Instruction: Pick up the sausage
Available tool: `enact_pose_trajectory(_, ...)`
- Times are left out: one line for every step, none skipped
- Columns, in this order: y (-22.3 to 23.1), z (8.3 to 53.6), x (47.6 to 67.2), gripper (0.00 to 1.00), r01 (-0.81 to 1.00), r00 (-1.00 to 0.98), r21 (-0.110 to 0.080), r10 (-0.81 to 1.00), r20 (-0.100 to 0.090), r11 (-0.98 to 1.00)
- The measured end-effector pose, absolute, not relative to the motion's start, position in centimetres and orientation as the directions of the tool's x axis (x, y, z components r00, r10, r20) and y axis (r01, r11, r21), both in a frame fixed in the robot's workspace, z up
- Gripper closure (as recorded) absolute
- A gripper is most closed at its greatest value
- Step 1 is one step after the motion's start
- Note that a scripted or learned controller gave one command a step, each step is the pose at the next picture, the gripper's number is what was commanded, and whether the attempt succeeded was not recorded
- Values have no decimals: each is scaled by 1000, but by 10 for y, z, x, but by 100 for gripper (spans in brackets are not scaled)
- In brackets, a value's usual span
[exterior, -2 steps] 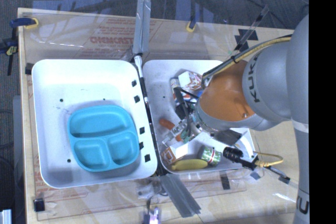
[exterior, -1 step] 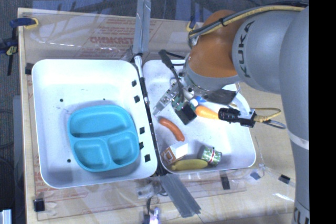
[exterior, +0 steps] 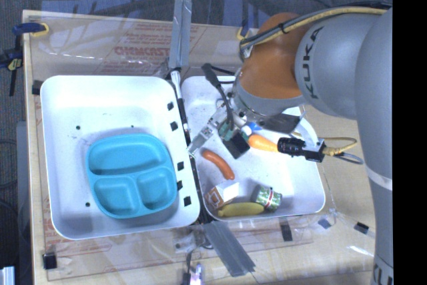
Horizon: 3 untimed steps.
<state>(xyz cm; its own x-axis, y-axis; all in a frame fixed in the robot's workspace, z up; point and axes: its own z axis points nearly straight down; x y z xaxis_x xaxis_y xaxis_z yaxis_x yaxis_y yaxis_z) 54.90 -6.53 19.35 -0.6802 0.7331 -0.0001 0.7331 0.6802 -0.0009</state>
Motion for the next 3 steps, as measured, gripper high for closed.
enact_pose_trajectory(-92,138,529,0,753,-658,29,753,-21,658)
enact_pose_trajectory(-89,130,522,0,721,-691,49,722,-32,691)
enact_pose_trajectory(-89,128,529,0,647,-760,52,649,-35,760)
